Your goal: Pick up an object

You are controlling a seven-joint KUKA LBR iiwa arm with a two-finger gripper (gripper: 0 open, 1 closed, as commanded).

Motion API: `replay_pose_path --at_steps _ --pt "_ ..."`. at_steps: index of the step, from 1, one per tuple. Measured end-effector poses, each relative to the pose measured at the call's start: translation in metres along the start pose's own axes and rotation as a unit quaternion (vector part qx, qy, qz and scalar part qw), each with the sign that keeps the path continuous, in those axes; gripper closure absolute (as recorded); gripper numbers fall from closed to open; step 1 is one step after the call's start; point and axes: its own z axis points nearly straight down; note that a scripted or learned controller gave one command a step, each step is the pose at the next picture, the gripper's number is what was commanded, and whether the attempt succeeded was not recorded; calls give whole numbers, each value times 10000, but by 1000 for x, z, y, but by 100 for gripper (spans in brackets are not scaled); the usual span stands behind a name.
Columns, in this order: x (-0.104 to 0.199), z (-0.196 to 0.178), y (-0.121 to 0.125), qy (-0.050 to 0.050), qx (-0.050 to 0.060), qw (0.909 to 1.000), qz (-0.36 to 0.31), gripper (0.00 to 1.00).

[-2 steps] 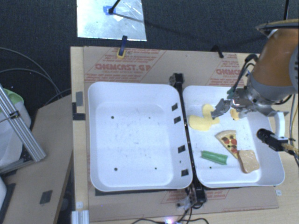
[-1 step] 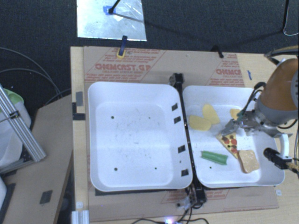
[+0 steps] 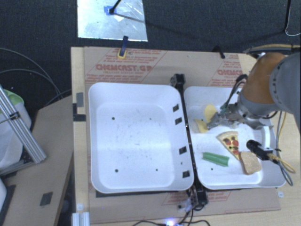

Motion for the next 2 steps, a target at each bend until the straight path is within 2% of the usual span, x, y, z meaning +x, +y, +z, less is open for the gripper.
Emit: replay_pose_path --at_steps 1,2 --pt "-28 -1 -115 3 51 10000 69 0" --pt "-26 -12 -108 -9 -9 10000 31 100"
